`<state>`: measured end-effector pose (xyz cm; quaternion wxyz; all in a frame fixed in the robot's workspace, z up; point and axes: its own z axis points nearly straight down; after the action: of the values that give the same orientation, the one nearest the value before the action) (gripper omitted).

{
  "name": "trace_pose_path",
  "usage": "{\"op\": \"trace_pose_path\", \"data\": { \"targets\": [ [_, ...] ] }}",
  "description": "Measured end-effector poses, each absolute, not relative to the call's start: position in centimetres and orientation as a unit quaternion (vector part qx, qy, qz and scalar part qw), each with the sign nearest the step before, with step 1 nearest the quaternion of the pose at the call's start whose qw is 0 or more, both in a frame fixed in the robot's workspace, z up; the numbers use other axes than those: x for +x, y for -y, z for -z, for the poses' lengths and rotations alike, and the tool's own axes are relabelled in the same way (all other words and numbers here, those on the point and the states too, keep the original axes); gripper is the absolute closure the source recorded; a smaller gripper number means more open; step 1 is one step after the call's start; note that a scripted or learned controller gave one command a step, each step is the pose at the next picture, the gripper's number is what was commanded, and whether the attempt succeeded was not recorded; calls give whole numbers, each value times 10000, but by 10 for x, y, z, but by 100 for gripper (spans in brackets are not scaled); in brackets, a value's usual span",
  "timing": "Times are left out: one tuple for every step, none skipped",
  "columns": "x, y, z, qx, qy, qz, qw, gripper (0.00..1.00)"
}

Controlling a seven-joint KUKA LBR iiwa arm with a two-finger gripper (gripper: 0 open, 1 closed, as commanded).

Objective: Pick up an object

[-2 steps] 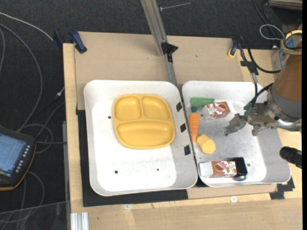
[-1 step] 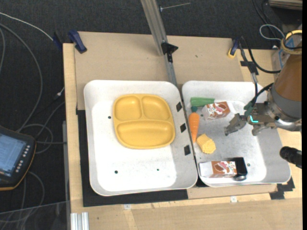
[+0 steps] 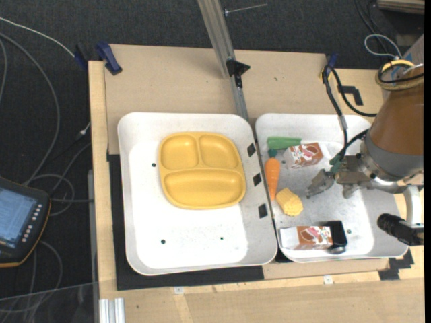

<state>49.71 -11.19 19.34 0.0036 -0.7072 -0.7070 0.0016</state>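
The right bin [image 3: 357, 244] holds several things. An orange carrot [image 3: 271, 175] with a green top [image 3: 283, 142] lies along its left wall. A yellow corn piece [image 3: 289, 201] sits just in front of the carrot. At the bin's back lies a small red-and-white carton [image 3: 306, 155]; a second carton [image 3: 311, 236] lies at the front beside a black block [image 3: 337, 235]. My gripper [image 3: 331, 187] hangs over the middle of this bin, right of the corn and carrot, open with nothing between its fingers.
The left bin [image 3: 135, 200] carries a yellow divided plate [image 3: 201, 169]. A metal pole [image 3: 219, 29] slants in from the back to between the bins. Cables [image 3: 340, 106] trail over the right bin's back edge.
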Motion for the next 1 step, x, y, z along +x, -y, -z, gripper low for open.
{"op": "trace_pose_path", "data": {
  "targets": [
    [504, 106, -137, -7069, 7073, -17, 40, 0]
  ]
}}
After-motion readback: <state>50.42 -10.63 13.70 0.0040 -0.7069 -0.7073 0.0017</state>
